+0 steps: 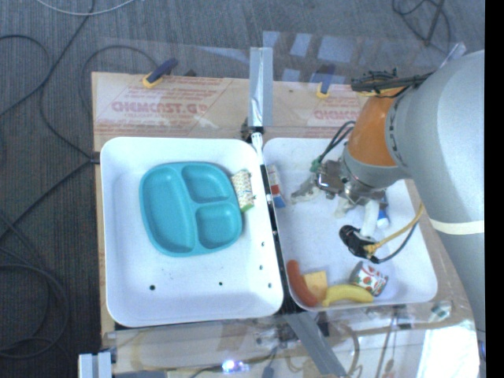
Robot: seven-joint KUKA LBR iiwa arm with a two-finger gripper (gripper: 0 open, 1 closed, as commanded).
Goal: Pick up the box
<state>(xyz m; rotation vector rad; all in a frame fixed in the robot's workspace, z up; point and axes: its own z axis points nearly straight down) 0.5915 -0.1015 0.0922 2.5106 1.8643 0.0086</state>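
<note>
A small narrow box, white with red and blue marks, lies against the left wall of the right bin. My gripper hangs low in that bin, just right of the box, with a small gap between them. Nothing shows in its grasp. The grey arm with its orange band reaches in from the right and hides the bin's upper right part.
At the right bin's front lie a red sausage, an orange wedge, a banana and a small printed can. The left bin holds a blue divided plate and a small patterned item.
</note>
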